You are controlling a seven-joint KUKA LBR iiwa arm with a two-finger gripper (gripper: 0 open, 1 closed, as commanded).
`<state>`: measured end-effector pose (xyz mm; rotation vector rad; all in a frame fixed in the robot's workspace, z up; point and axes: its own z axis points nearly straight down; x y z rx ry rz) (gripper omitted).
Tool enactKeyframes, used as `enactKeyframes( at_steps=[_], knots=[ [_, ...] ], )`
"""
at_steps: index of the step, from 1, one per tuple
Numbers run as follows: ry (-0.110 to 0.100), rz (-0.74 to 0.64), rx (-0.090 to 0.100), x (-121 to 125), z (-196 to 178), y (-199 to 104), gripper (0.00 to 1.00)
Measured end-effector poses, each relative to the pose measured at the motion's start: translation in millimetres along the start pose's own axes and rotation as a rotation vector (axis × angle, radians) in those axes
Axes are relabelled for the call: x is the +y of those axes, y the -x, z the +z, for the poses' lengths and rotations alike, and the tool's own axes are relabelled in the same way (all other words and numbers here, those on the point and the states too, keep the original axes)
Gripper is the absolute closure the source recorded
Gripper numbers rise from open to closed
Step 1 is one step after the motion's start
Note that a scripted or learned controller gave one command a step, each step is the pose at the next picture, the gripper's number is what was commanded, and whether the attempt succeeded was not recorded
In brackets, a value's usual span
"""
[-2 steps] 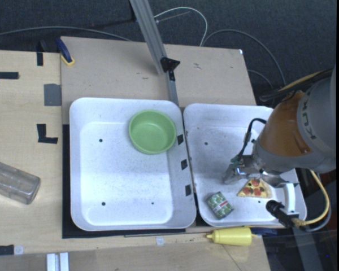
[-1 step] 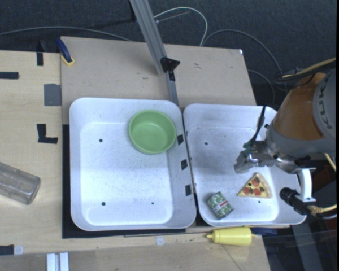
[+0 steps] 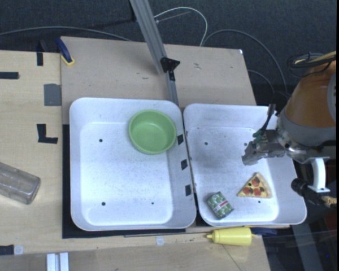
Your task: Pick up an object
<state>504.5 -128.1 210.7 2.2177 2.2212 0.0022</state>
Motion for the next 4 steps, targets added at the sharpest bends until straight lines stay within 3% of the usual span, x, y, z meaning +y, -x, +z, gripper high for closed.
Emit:
enactKeyframes(
  at_steps=[2, 4],
  knots=[
    [-0.004, -0.006, 0.003, 12.6, -20.7, -96.9, 1.00],
    [-0.005, -0.006, 0.002, 32.8, -3.8, -211.7, 1.00]
  ],
)
